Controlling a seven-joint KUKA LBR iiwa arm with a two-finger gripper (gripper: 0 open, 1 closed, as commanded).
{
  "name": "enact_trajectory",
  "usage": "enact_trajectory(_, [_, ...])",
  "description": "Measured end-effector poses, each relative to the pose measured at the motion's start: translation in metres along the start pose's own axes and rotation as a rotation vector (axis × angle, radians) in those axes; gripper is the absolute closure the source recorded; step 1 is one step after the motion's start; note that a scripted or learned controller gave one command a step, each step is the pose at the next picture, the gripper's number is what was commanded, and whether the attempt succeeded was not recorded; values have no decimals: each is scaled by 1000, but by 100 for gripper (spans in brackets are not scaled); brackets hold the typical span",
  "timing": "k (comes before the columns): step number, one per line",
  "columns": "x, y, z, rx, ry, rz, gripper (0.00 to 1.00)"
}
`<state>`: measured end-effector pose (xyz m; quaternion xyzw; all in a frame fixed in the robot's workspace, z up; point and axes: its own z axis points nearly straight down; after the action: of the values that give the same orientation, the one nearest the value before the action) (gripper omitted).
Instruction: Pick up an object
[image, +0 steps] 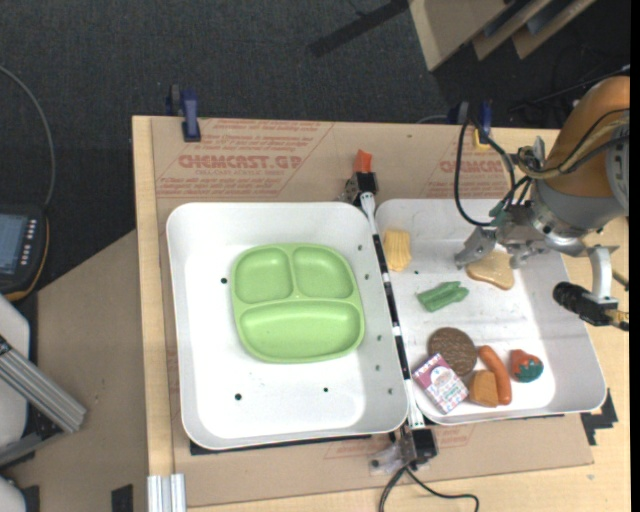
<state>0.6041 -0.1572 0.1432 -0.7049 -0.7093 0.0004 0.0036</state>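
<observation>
Fingers (487, 250) over one tan slice (492, 271); one green tray (296, 302).

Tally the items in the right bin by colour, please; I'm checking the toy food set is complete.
Yellow: 1, corn
Tan: 1, bread
Green: 1, beans
Brown: 1, cookie
Pink: 1, packet
Orange: 2, carrot, orange piece
Red: 1, strawberry
Total: 8
</observation>
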Motion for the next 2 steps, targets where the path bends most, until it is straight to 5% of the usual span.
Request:
enact_trajectory(1, [44, -10, 63, 2, -1, 2, 0])
enact_trajectory(2, [37, 66, 57, -14, -7, 2, 0])
